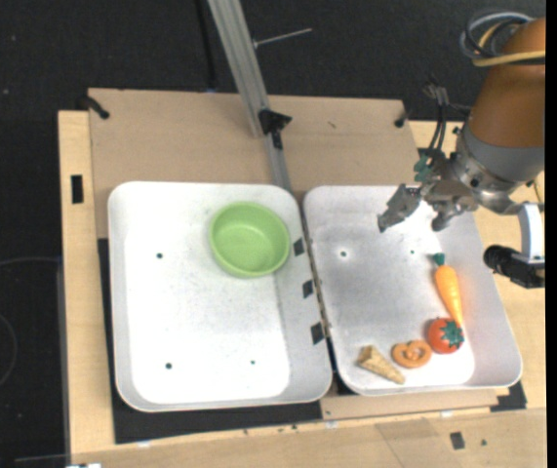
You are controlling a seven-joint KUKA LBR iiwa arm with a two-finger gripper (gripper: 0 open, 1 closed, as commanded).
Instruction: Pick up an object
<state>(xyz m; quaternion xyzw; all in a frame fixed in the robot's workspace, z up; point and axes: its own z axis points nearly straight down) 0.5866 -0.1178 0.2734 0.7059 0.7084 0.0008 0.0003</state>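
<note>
Robotics lab: bench (161, 139) with white bins (141, 359), metal pole (239, 47).

Both bins, left (141, 359) and right (356, 222), look like white plastic, matt and finely speckled. Green bowl (250, 239) is smooth plastic with a soft sheen. Carrot (448, 291), tomato (444, 335) and orange slice (412, 354) look like glossy toy plastic. Bench top (180, 135) is flat matt brown board, cardboard-like. Slanting pole (239, 52) is brushed grey metal. Arm (507, 105) has a smooth orange shell, slightly shiny.
</note>
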